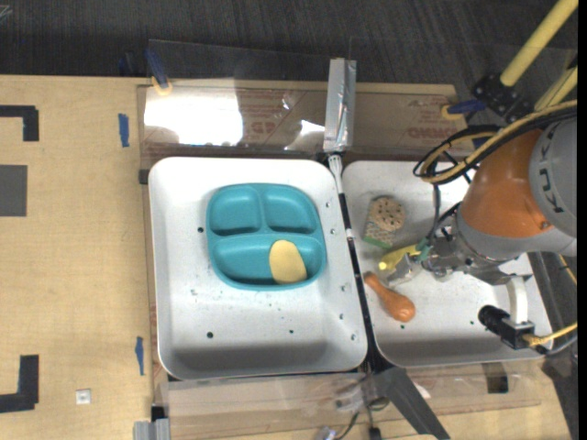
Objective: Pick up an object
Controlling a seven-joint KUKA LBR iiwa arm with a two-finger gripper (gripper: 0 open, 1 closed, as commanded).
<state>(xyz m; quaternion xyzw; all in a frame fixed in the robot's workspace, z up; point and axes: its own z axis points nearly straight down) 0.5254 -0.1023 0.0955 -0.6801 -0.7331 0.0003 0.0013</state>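
Observation:
In the right bin (459, 324) lie a round speckled cookie (386, 214), an orange carrot-shaped toy (392, 299) and a small yellow and green item (393, 259). My gripper (420, 257) is low over this bin, at the end of the grey arm with the orange band (503, 200). Its tip is right beside the yellow and green item, and whether they touch is unclear. The carrot lies just below and left of the tip. The cookie sits above and left of it.
The left bin (183, 319) holds a teal divided plate (240, 218) with a yellow oval object (288, 262) in its lower compartment. A divider wall (348, 246) separates the bins. Black cables (449, 159) loop above the arm. A clear panel (238, 108) stands behind the bins.

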